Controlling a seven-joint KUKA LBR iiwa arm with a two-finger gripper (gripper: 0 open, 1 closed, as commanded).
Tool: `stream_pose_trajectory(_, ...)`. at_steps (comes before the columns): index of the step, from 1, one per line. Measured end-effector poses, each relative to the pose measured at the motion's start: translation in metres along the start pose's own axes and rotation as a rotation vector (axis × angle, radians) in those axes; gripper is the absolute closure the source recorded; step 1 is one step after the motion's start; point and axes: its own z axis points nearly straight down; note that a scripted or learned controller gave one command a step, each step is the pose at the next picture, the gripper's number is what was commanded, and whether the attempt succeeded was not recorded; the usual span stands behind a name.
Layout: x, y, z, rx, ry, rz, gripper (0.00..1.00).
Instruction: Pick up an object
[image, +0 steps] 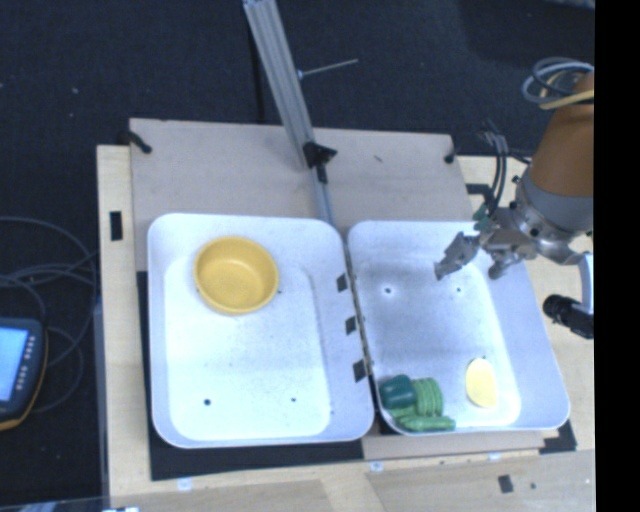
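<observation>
Yellow and small, an oval object (482, 383) lies in the right bin (520, 330) near its near-right corner, with a green ribbed object (414, 400) just left of it. Farther back over this bin, the gripper (474, 257) hangs with fingers spread apart, gripping nothing. A yellow bowl (237, 275) sits in the left bin (250, 400).

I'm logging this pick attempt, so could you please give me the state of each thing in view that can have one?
Gripper: open, holding nothing, above the far part of the right bin.
Yellow bowl: upright in the left bin, at its far end.
Green toy: lying at the right bin's near edge, untouched.
Pale yellow oval object: lying flat in the right bin, beside the green toy, apart from it.
</observation>
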Motion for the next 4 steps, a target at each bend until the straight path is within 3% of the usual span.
stream_pose_trajectory(3,-0.001,-0.004,0.157,0.003,-0.001,0.000,0.00)
stream_pose_trajectory(4,-0.001,-0.003,0.144,-0.002,0.000,0.002,1.00)
